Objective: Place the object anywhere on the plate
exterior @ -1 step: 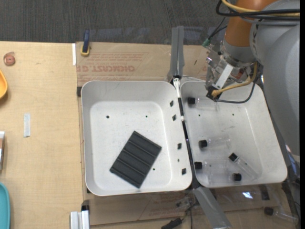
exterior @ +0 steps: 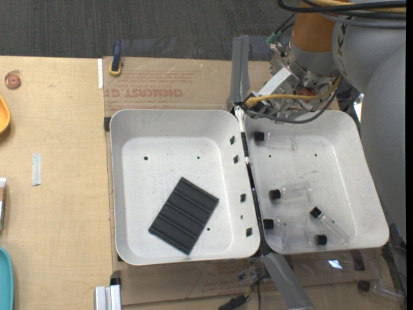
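From my remote seat, the dark ribbed rectangular plate (exterior: 184, 214) lies flat and skewed in the left white bin (exterior: 129, 173), open to receive something. In the right white bin (exterior: 361, 173) lie small clear plastic vials with black caps (exterior: 303, 202), scattered toward the near side; I judge one is the object. The gripper (exterior: 290, 105) hangs over that bin's far rim, wrapped in cables; its state I cannot tell.
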